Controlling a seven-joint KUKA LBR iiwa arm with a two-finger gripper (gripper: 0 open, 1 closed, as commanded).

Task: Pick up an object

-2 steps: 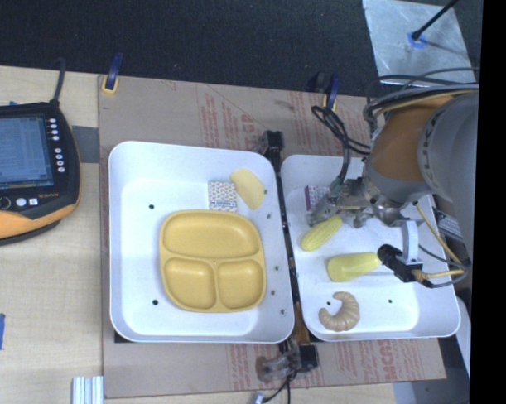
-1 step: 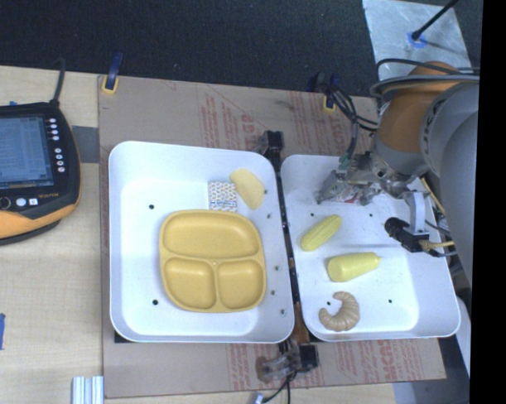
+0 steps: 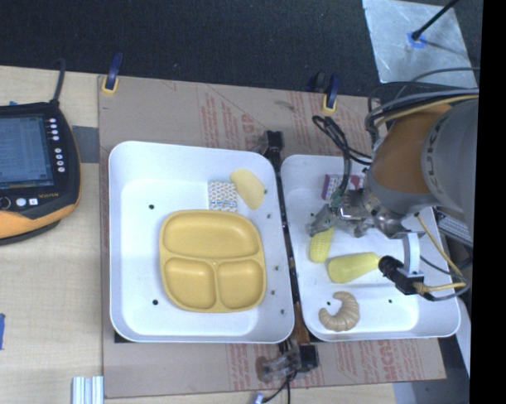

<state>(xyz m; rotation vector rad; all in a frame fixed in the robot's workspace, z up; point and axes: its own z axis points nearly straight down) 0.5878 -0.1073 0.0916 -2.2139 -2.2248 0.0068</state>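
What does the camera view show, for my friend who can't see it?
A grey and orange robot arm reaches over the right white bin, which holds yellow toy food and a croissant. The left bin holds a yellow divided plate.

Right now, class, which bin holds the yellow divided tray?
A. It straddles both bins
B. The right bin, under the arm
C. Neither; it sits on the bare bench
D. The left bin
D: the yellow divided tray lies flat inside the left bin, below a small patterned packet, while the right bin holds the croissant-shaped item and the gripper.
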